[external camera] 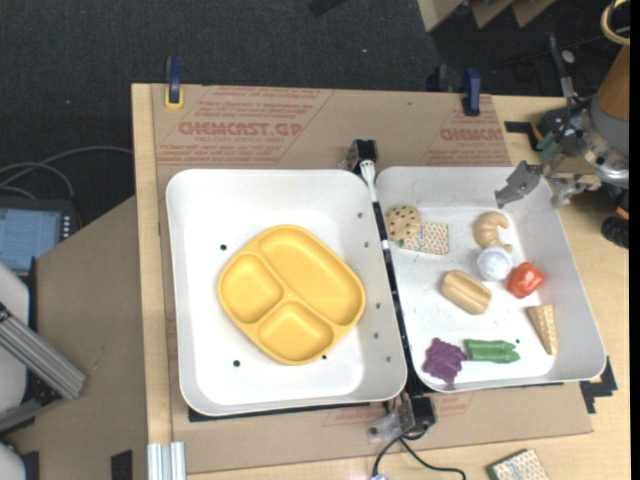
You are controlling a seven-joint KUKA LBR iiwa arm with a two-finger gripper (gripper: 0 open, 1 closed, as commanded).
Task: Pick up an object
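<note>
the claw (535,180) is hanging at the upper right corner of the right bin (575,268), its two dark fingers looking spread apart with nothing between them, so it is holding nothing. the arm is reaching in from the right edge above it. the pickable things are all lying in the right bin: a cookie (403,223) and a waffle square (434,237) near the dividing wall, a croissant (491,228) closest to the claw, a small white ball (493,263) just beside a red pepper (524,280), a bread roll (466,292) in the middle, an ice cream cone (543,327) by the right wall, and a bunch of purple grapes (443,360) next to a green bean pod (491,350) along the front. the left bin (190,268) is carrying a yellow divided plate (290,293).

these are looking like toy foods, likely light, stiff plastic with smooth skins, so slipping is seeming a bigger risk than crushing. the croissant is probably the easiest target, being near and fairly apart from its neighbours; closing across its narrow middle is seeming wise. the white ball is looking round and prone to rolling away, and it is sitting tight against the pepper. both bins are resting on a cardboard-covered tabletop (260,128)
</note>
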